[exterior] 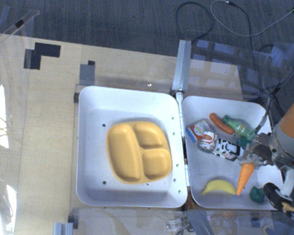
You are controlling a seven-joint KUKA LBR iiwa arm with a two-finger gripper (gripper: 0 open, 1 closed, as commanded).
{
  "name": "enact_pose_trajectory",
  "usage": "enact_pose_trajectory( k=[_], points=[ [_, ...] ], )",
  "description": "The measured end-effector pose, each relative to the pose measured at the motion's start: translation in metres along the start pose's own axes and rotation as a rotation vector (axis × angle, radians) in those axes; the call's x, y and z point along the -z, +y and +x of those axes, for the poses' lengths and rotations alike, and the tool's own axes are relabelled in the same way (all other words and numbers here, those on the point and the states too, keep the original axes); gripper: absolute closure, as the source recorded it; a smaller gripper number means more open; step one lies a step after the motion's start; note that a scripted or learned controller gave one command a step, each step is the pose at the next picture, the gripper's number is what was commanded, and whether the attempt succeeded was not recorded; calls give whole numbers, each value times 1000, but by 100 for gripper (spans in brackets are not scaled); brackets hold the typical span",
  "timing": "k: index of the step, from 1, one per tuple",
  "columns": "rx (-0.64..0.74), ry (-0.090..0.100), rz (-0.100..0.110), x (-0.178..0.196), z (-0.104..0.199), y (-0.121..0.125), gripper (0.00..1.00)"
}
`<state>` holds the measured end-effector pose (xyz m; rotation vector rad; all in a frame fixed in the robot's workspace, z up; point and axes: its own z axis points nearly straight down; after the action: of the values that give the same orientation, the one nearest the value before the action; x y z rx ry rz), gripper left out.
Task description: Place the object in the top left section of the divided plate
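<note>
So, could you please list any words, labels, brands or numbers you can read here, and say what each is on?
No text is legible.
Red-and-white packet: printing too blurred to read.
Black-and-white carton: pattern or print, too small to read.
Green bottle: no readable label.

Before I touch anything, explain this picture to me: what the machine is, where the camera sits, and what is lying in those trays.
One camera sits above the bench and looks down at a slant. The machine is a grey robot arm with an orange band, reaching in from the right. Its end effector hangs over the right bin, just above a toy carrot; I cannot tell whether it grips anything. That bin also holds a yellow banana, a red sausage, a green bottle, a small packet, a black-and-white carton and a small green item. The left bin holds a yellow divided plate, where one object should go.
</note>
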<state>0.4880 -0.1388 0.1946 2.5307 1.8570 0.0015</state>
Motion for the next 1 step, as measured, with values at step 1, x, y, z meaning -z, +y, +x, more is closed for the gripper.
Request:
enact_pose_trajectory(
  k=[1],
  points=[
    [-296, 0, 0, -10, -49, 15, 100]
  ],
)
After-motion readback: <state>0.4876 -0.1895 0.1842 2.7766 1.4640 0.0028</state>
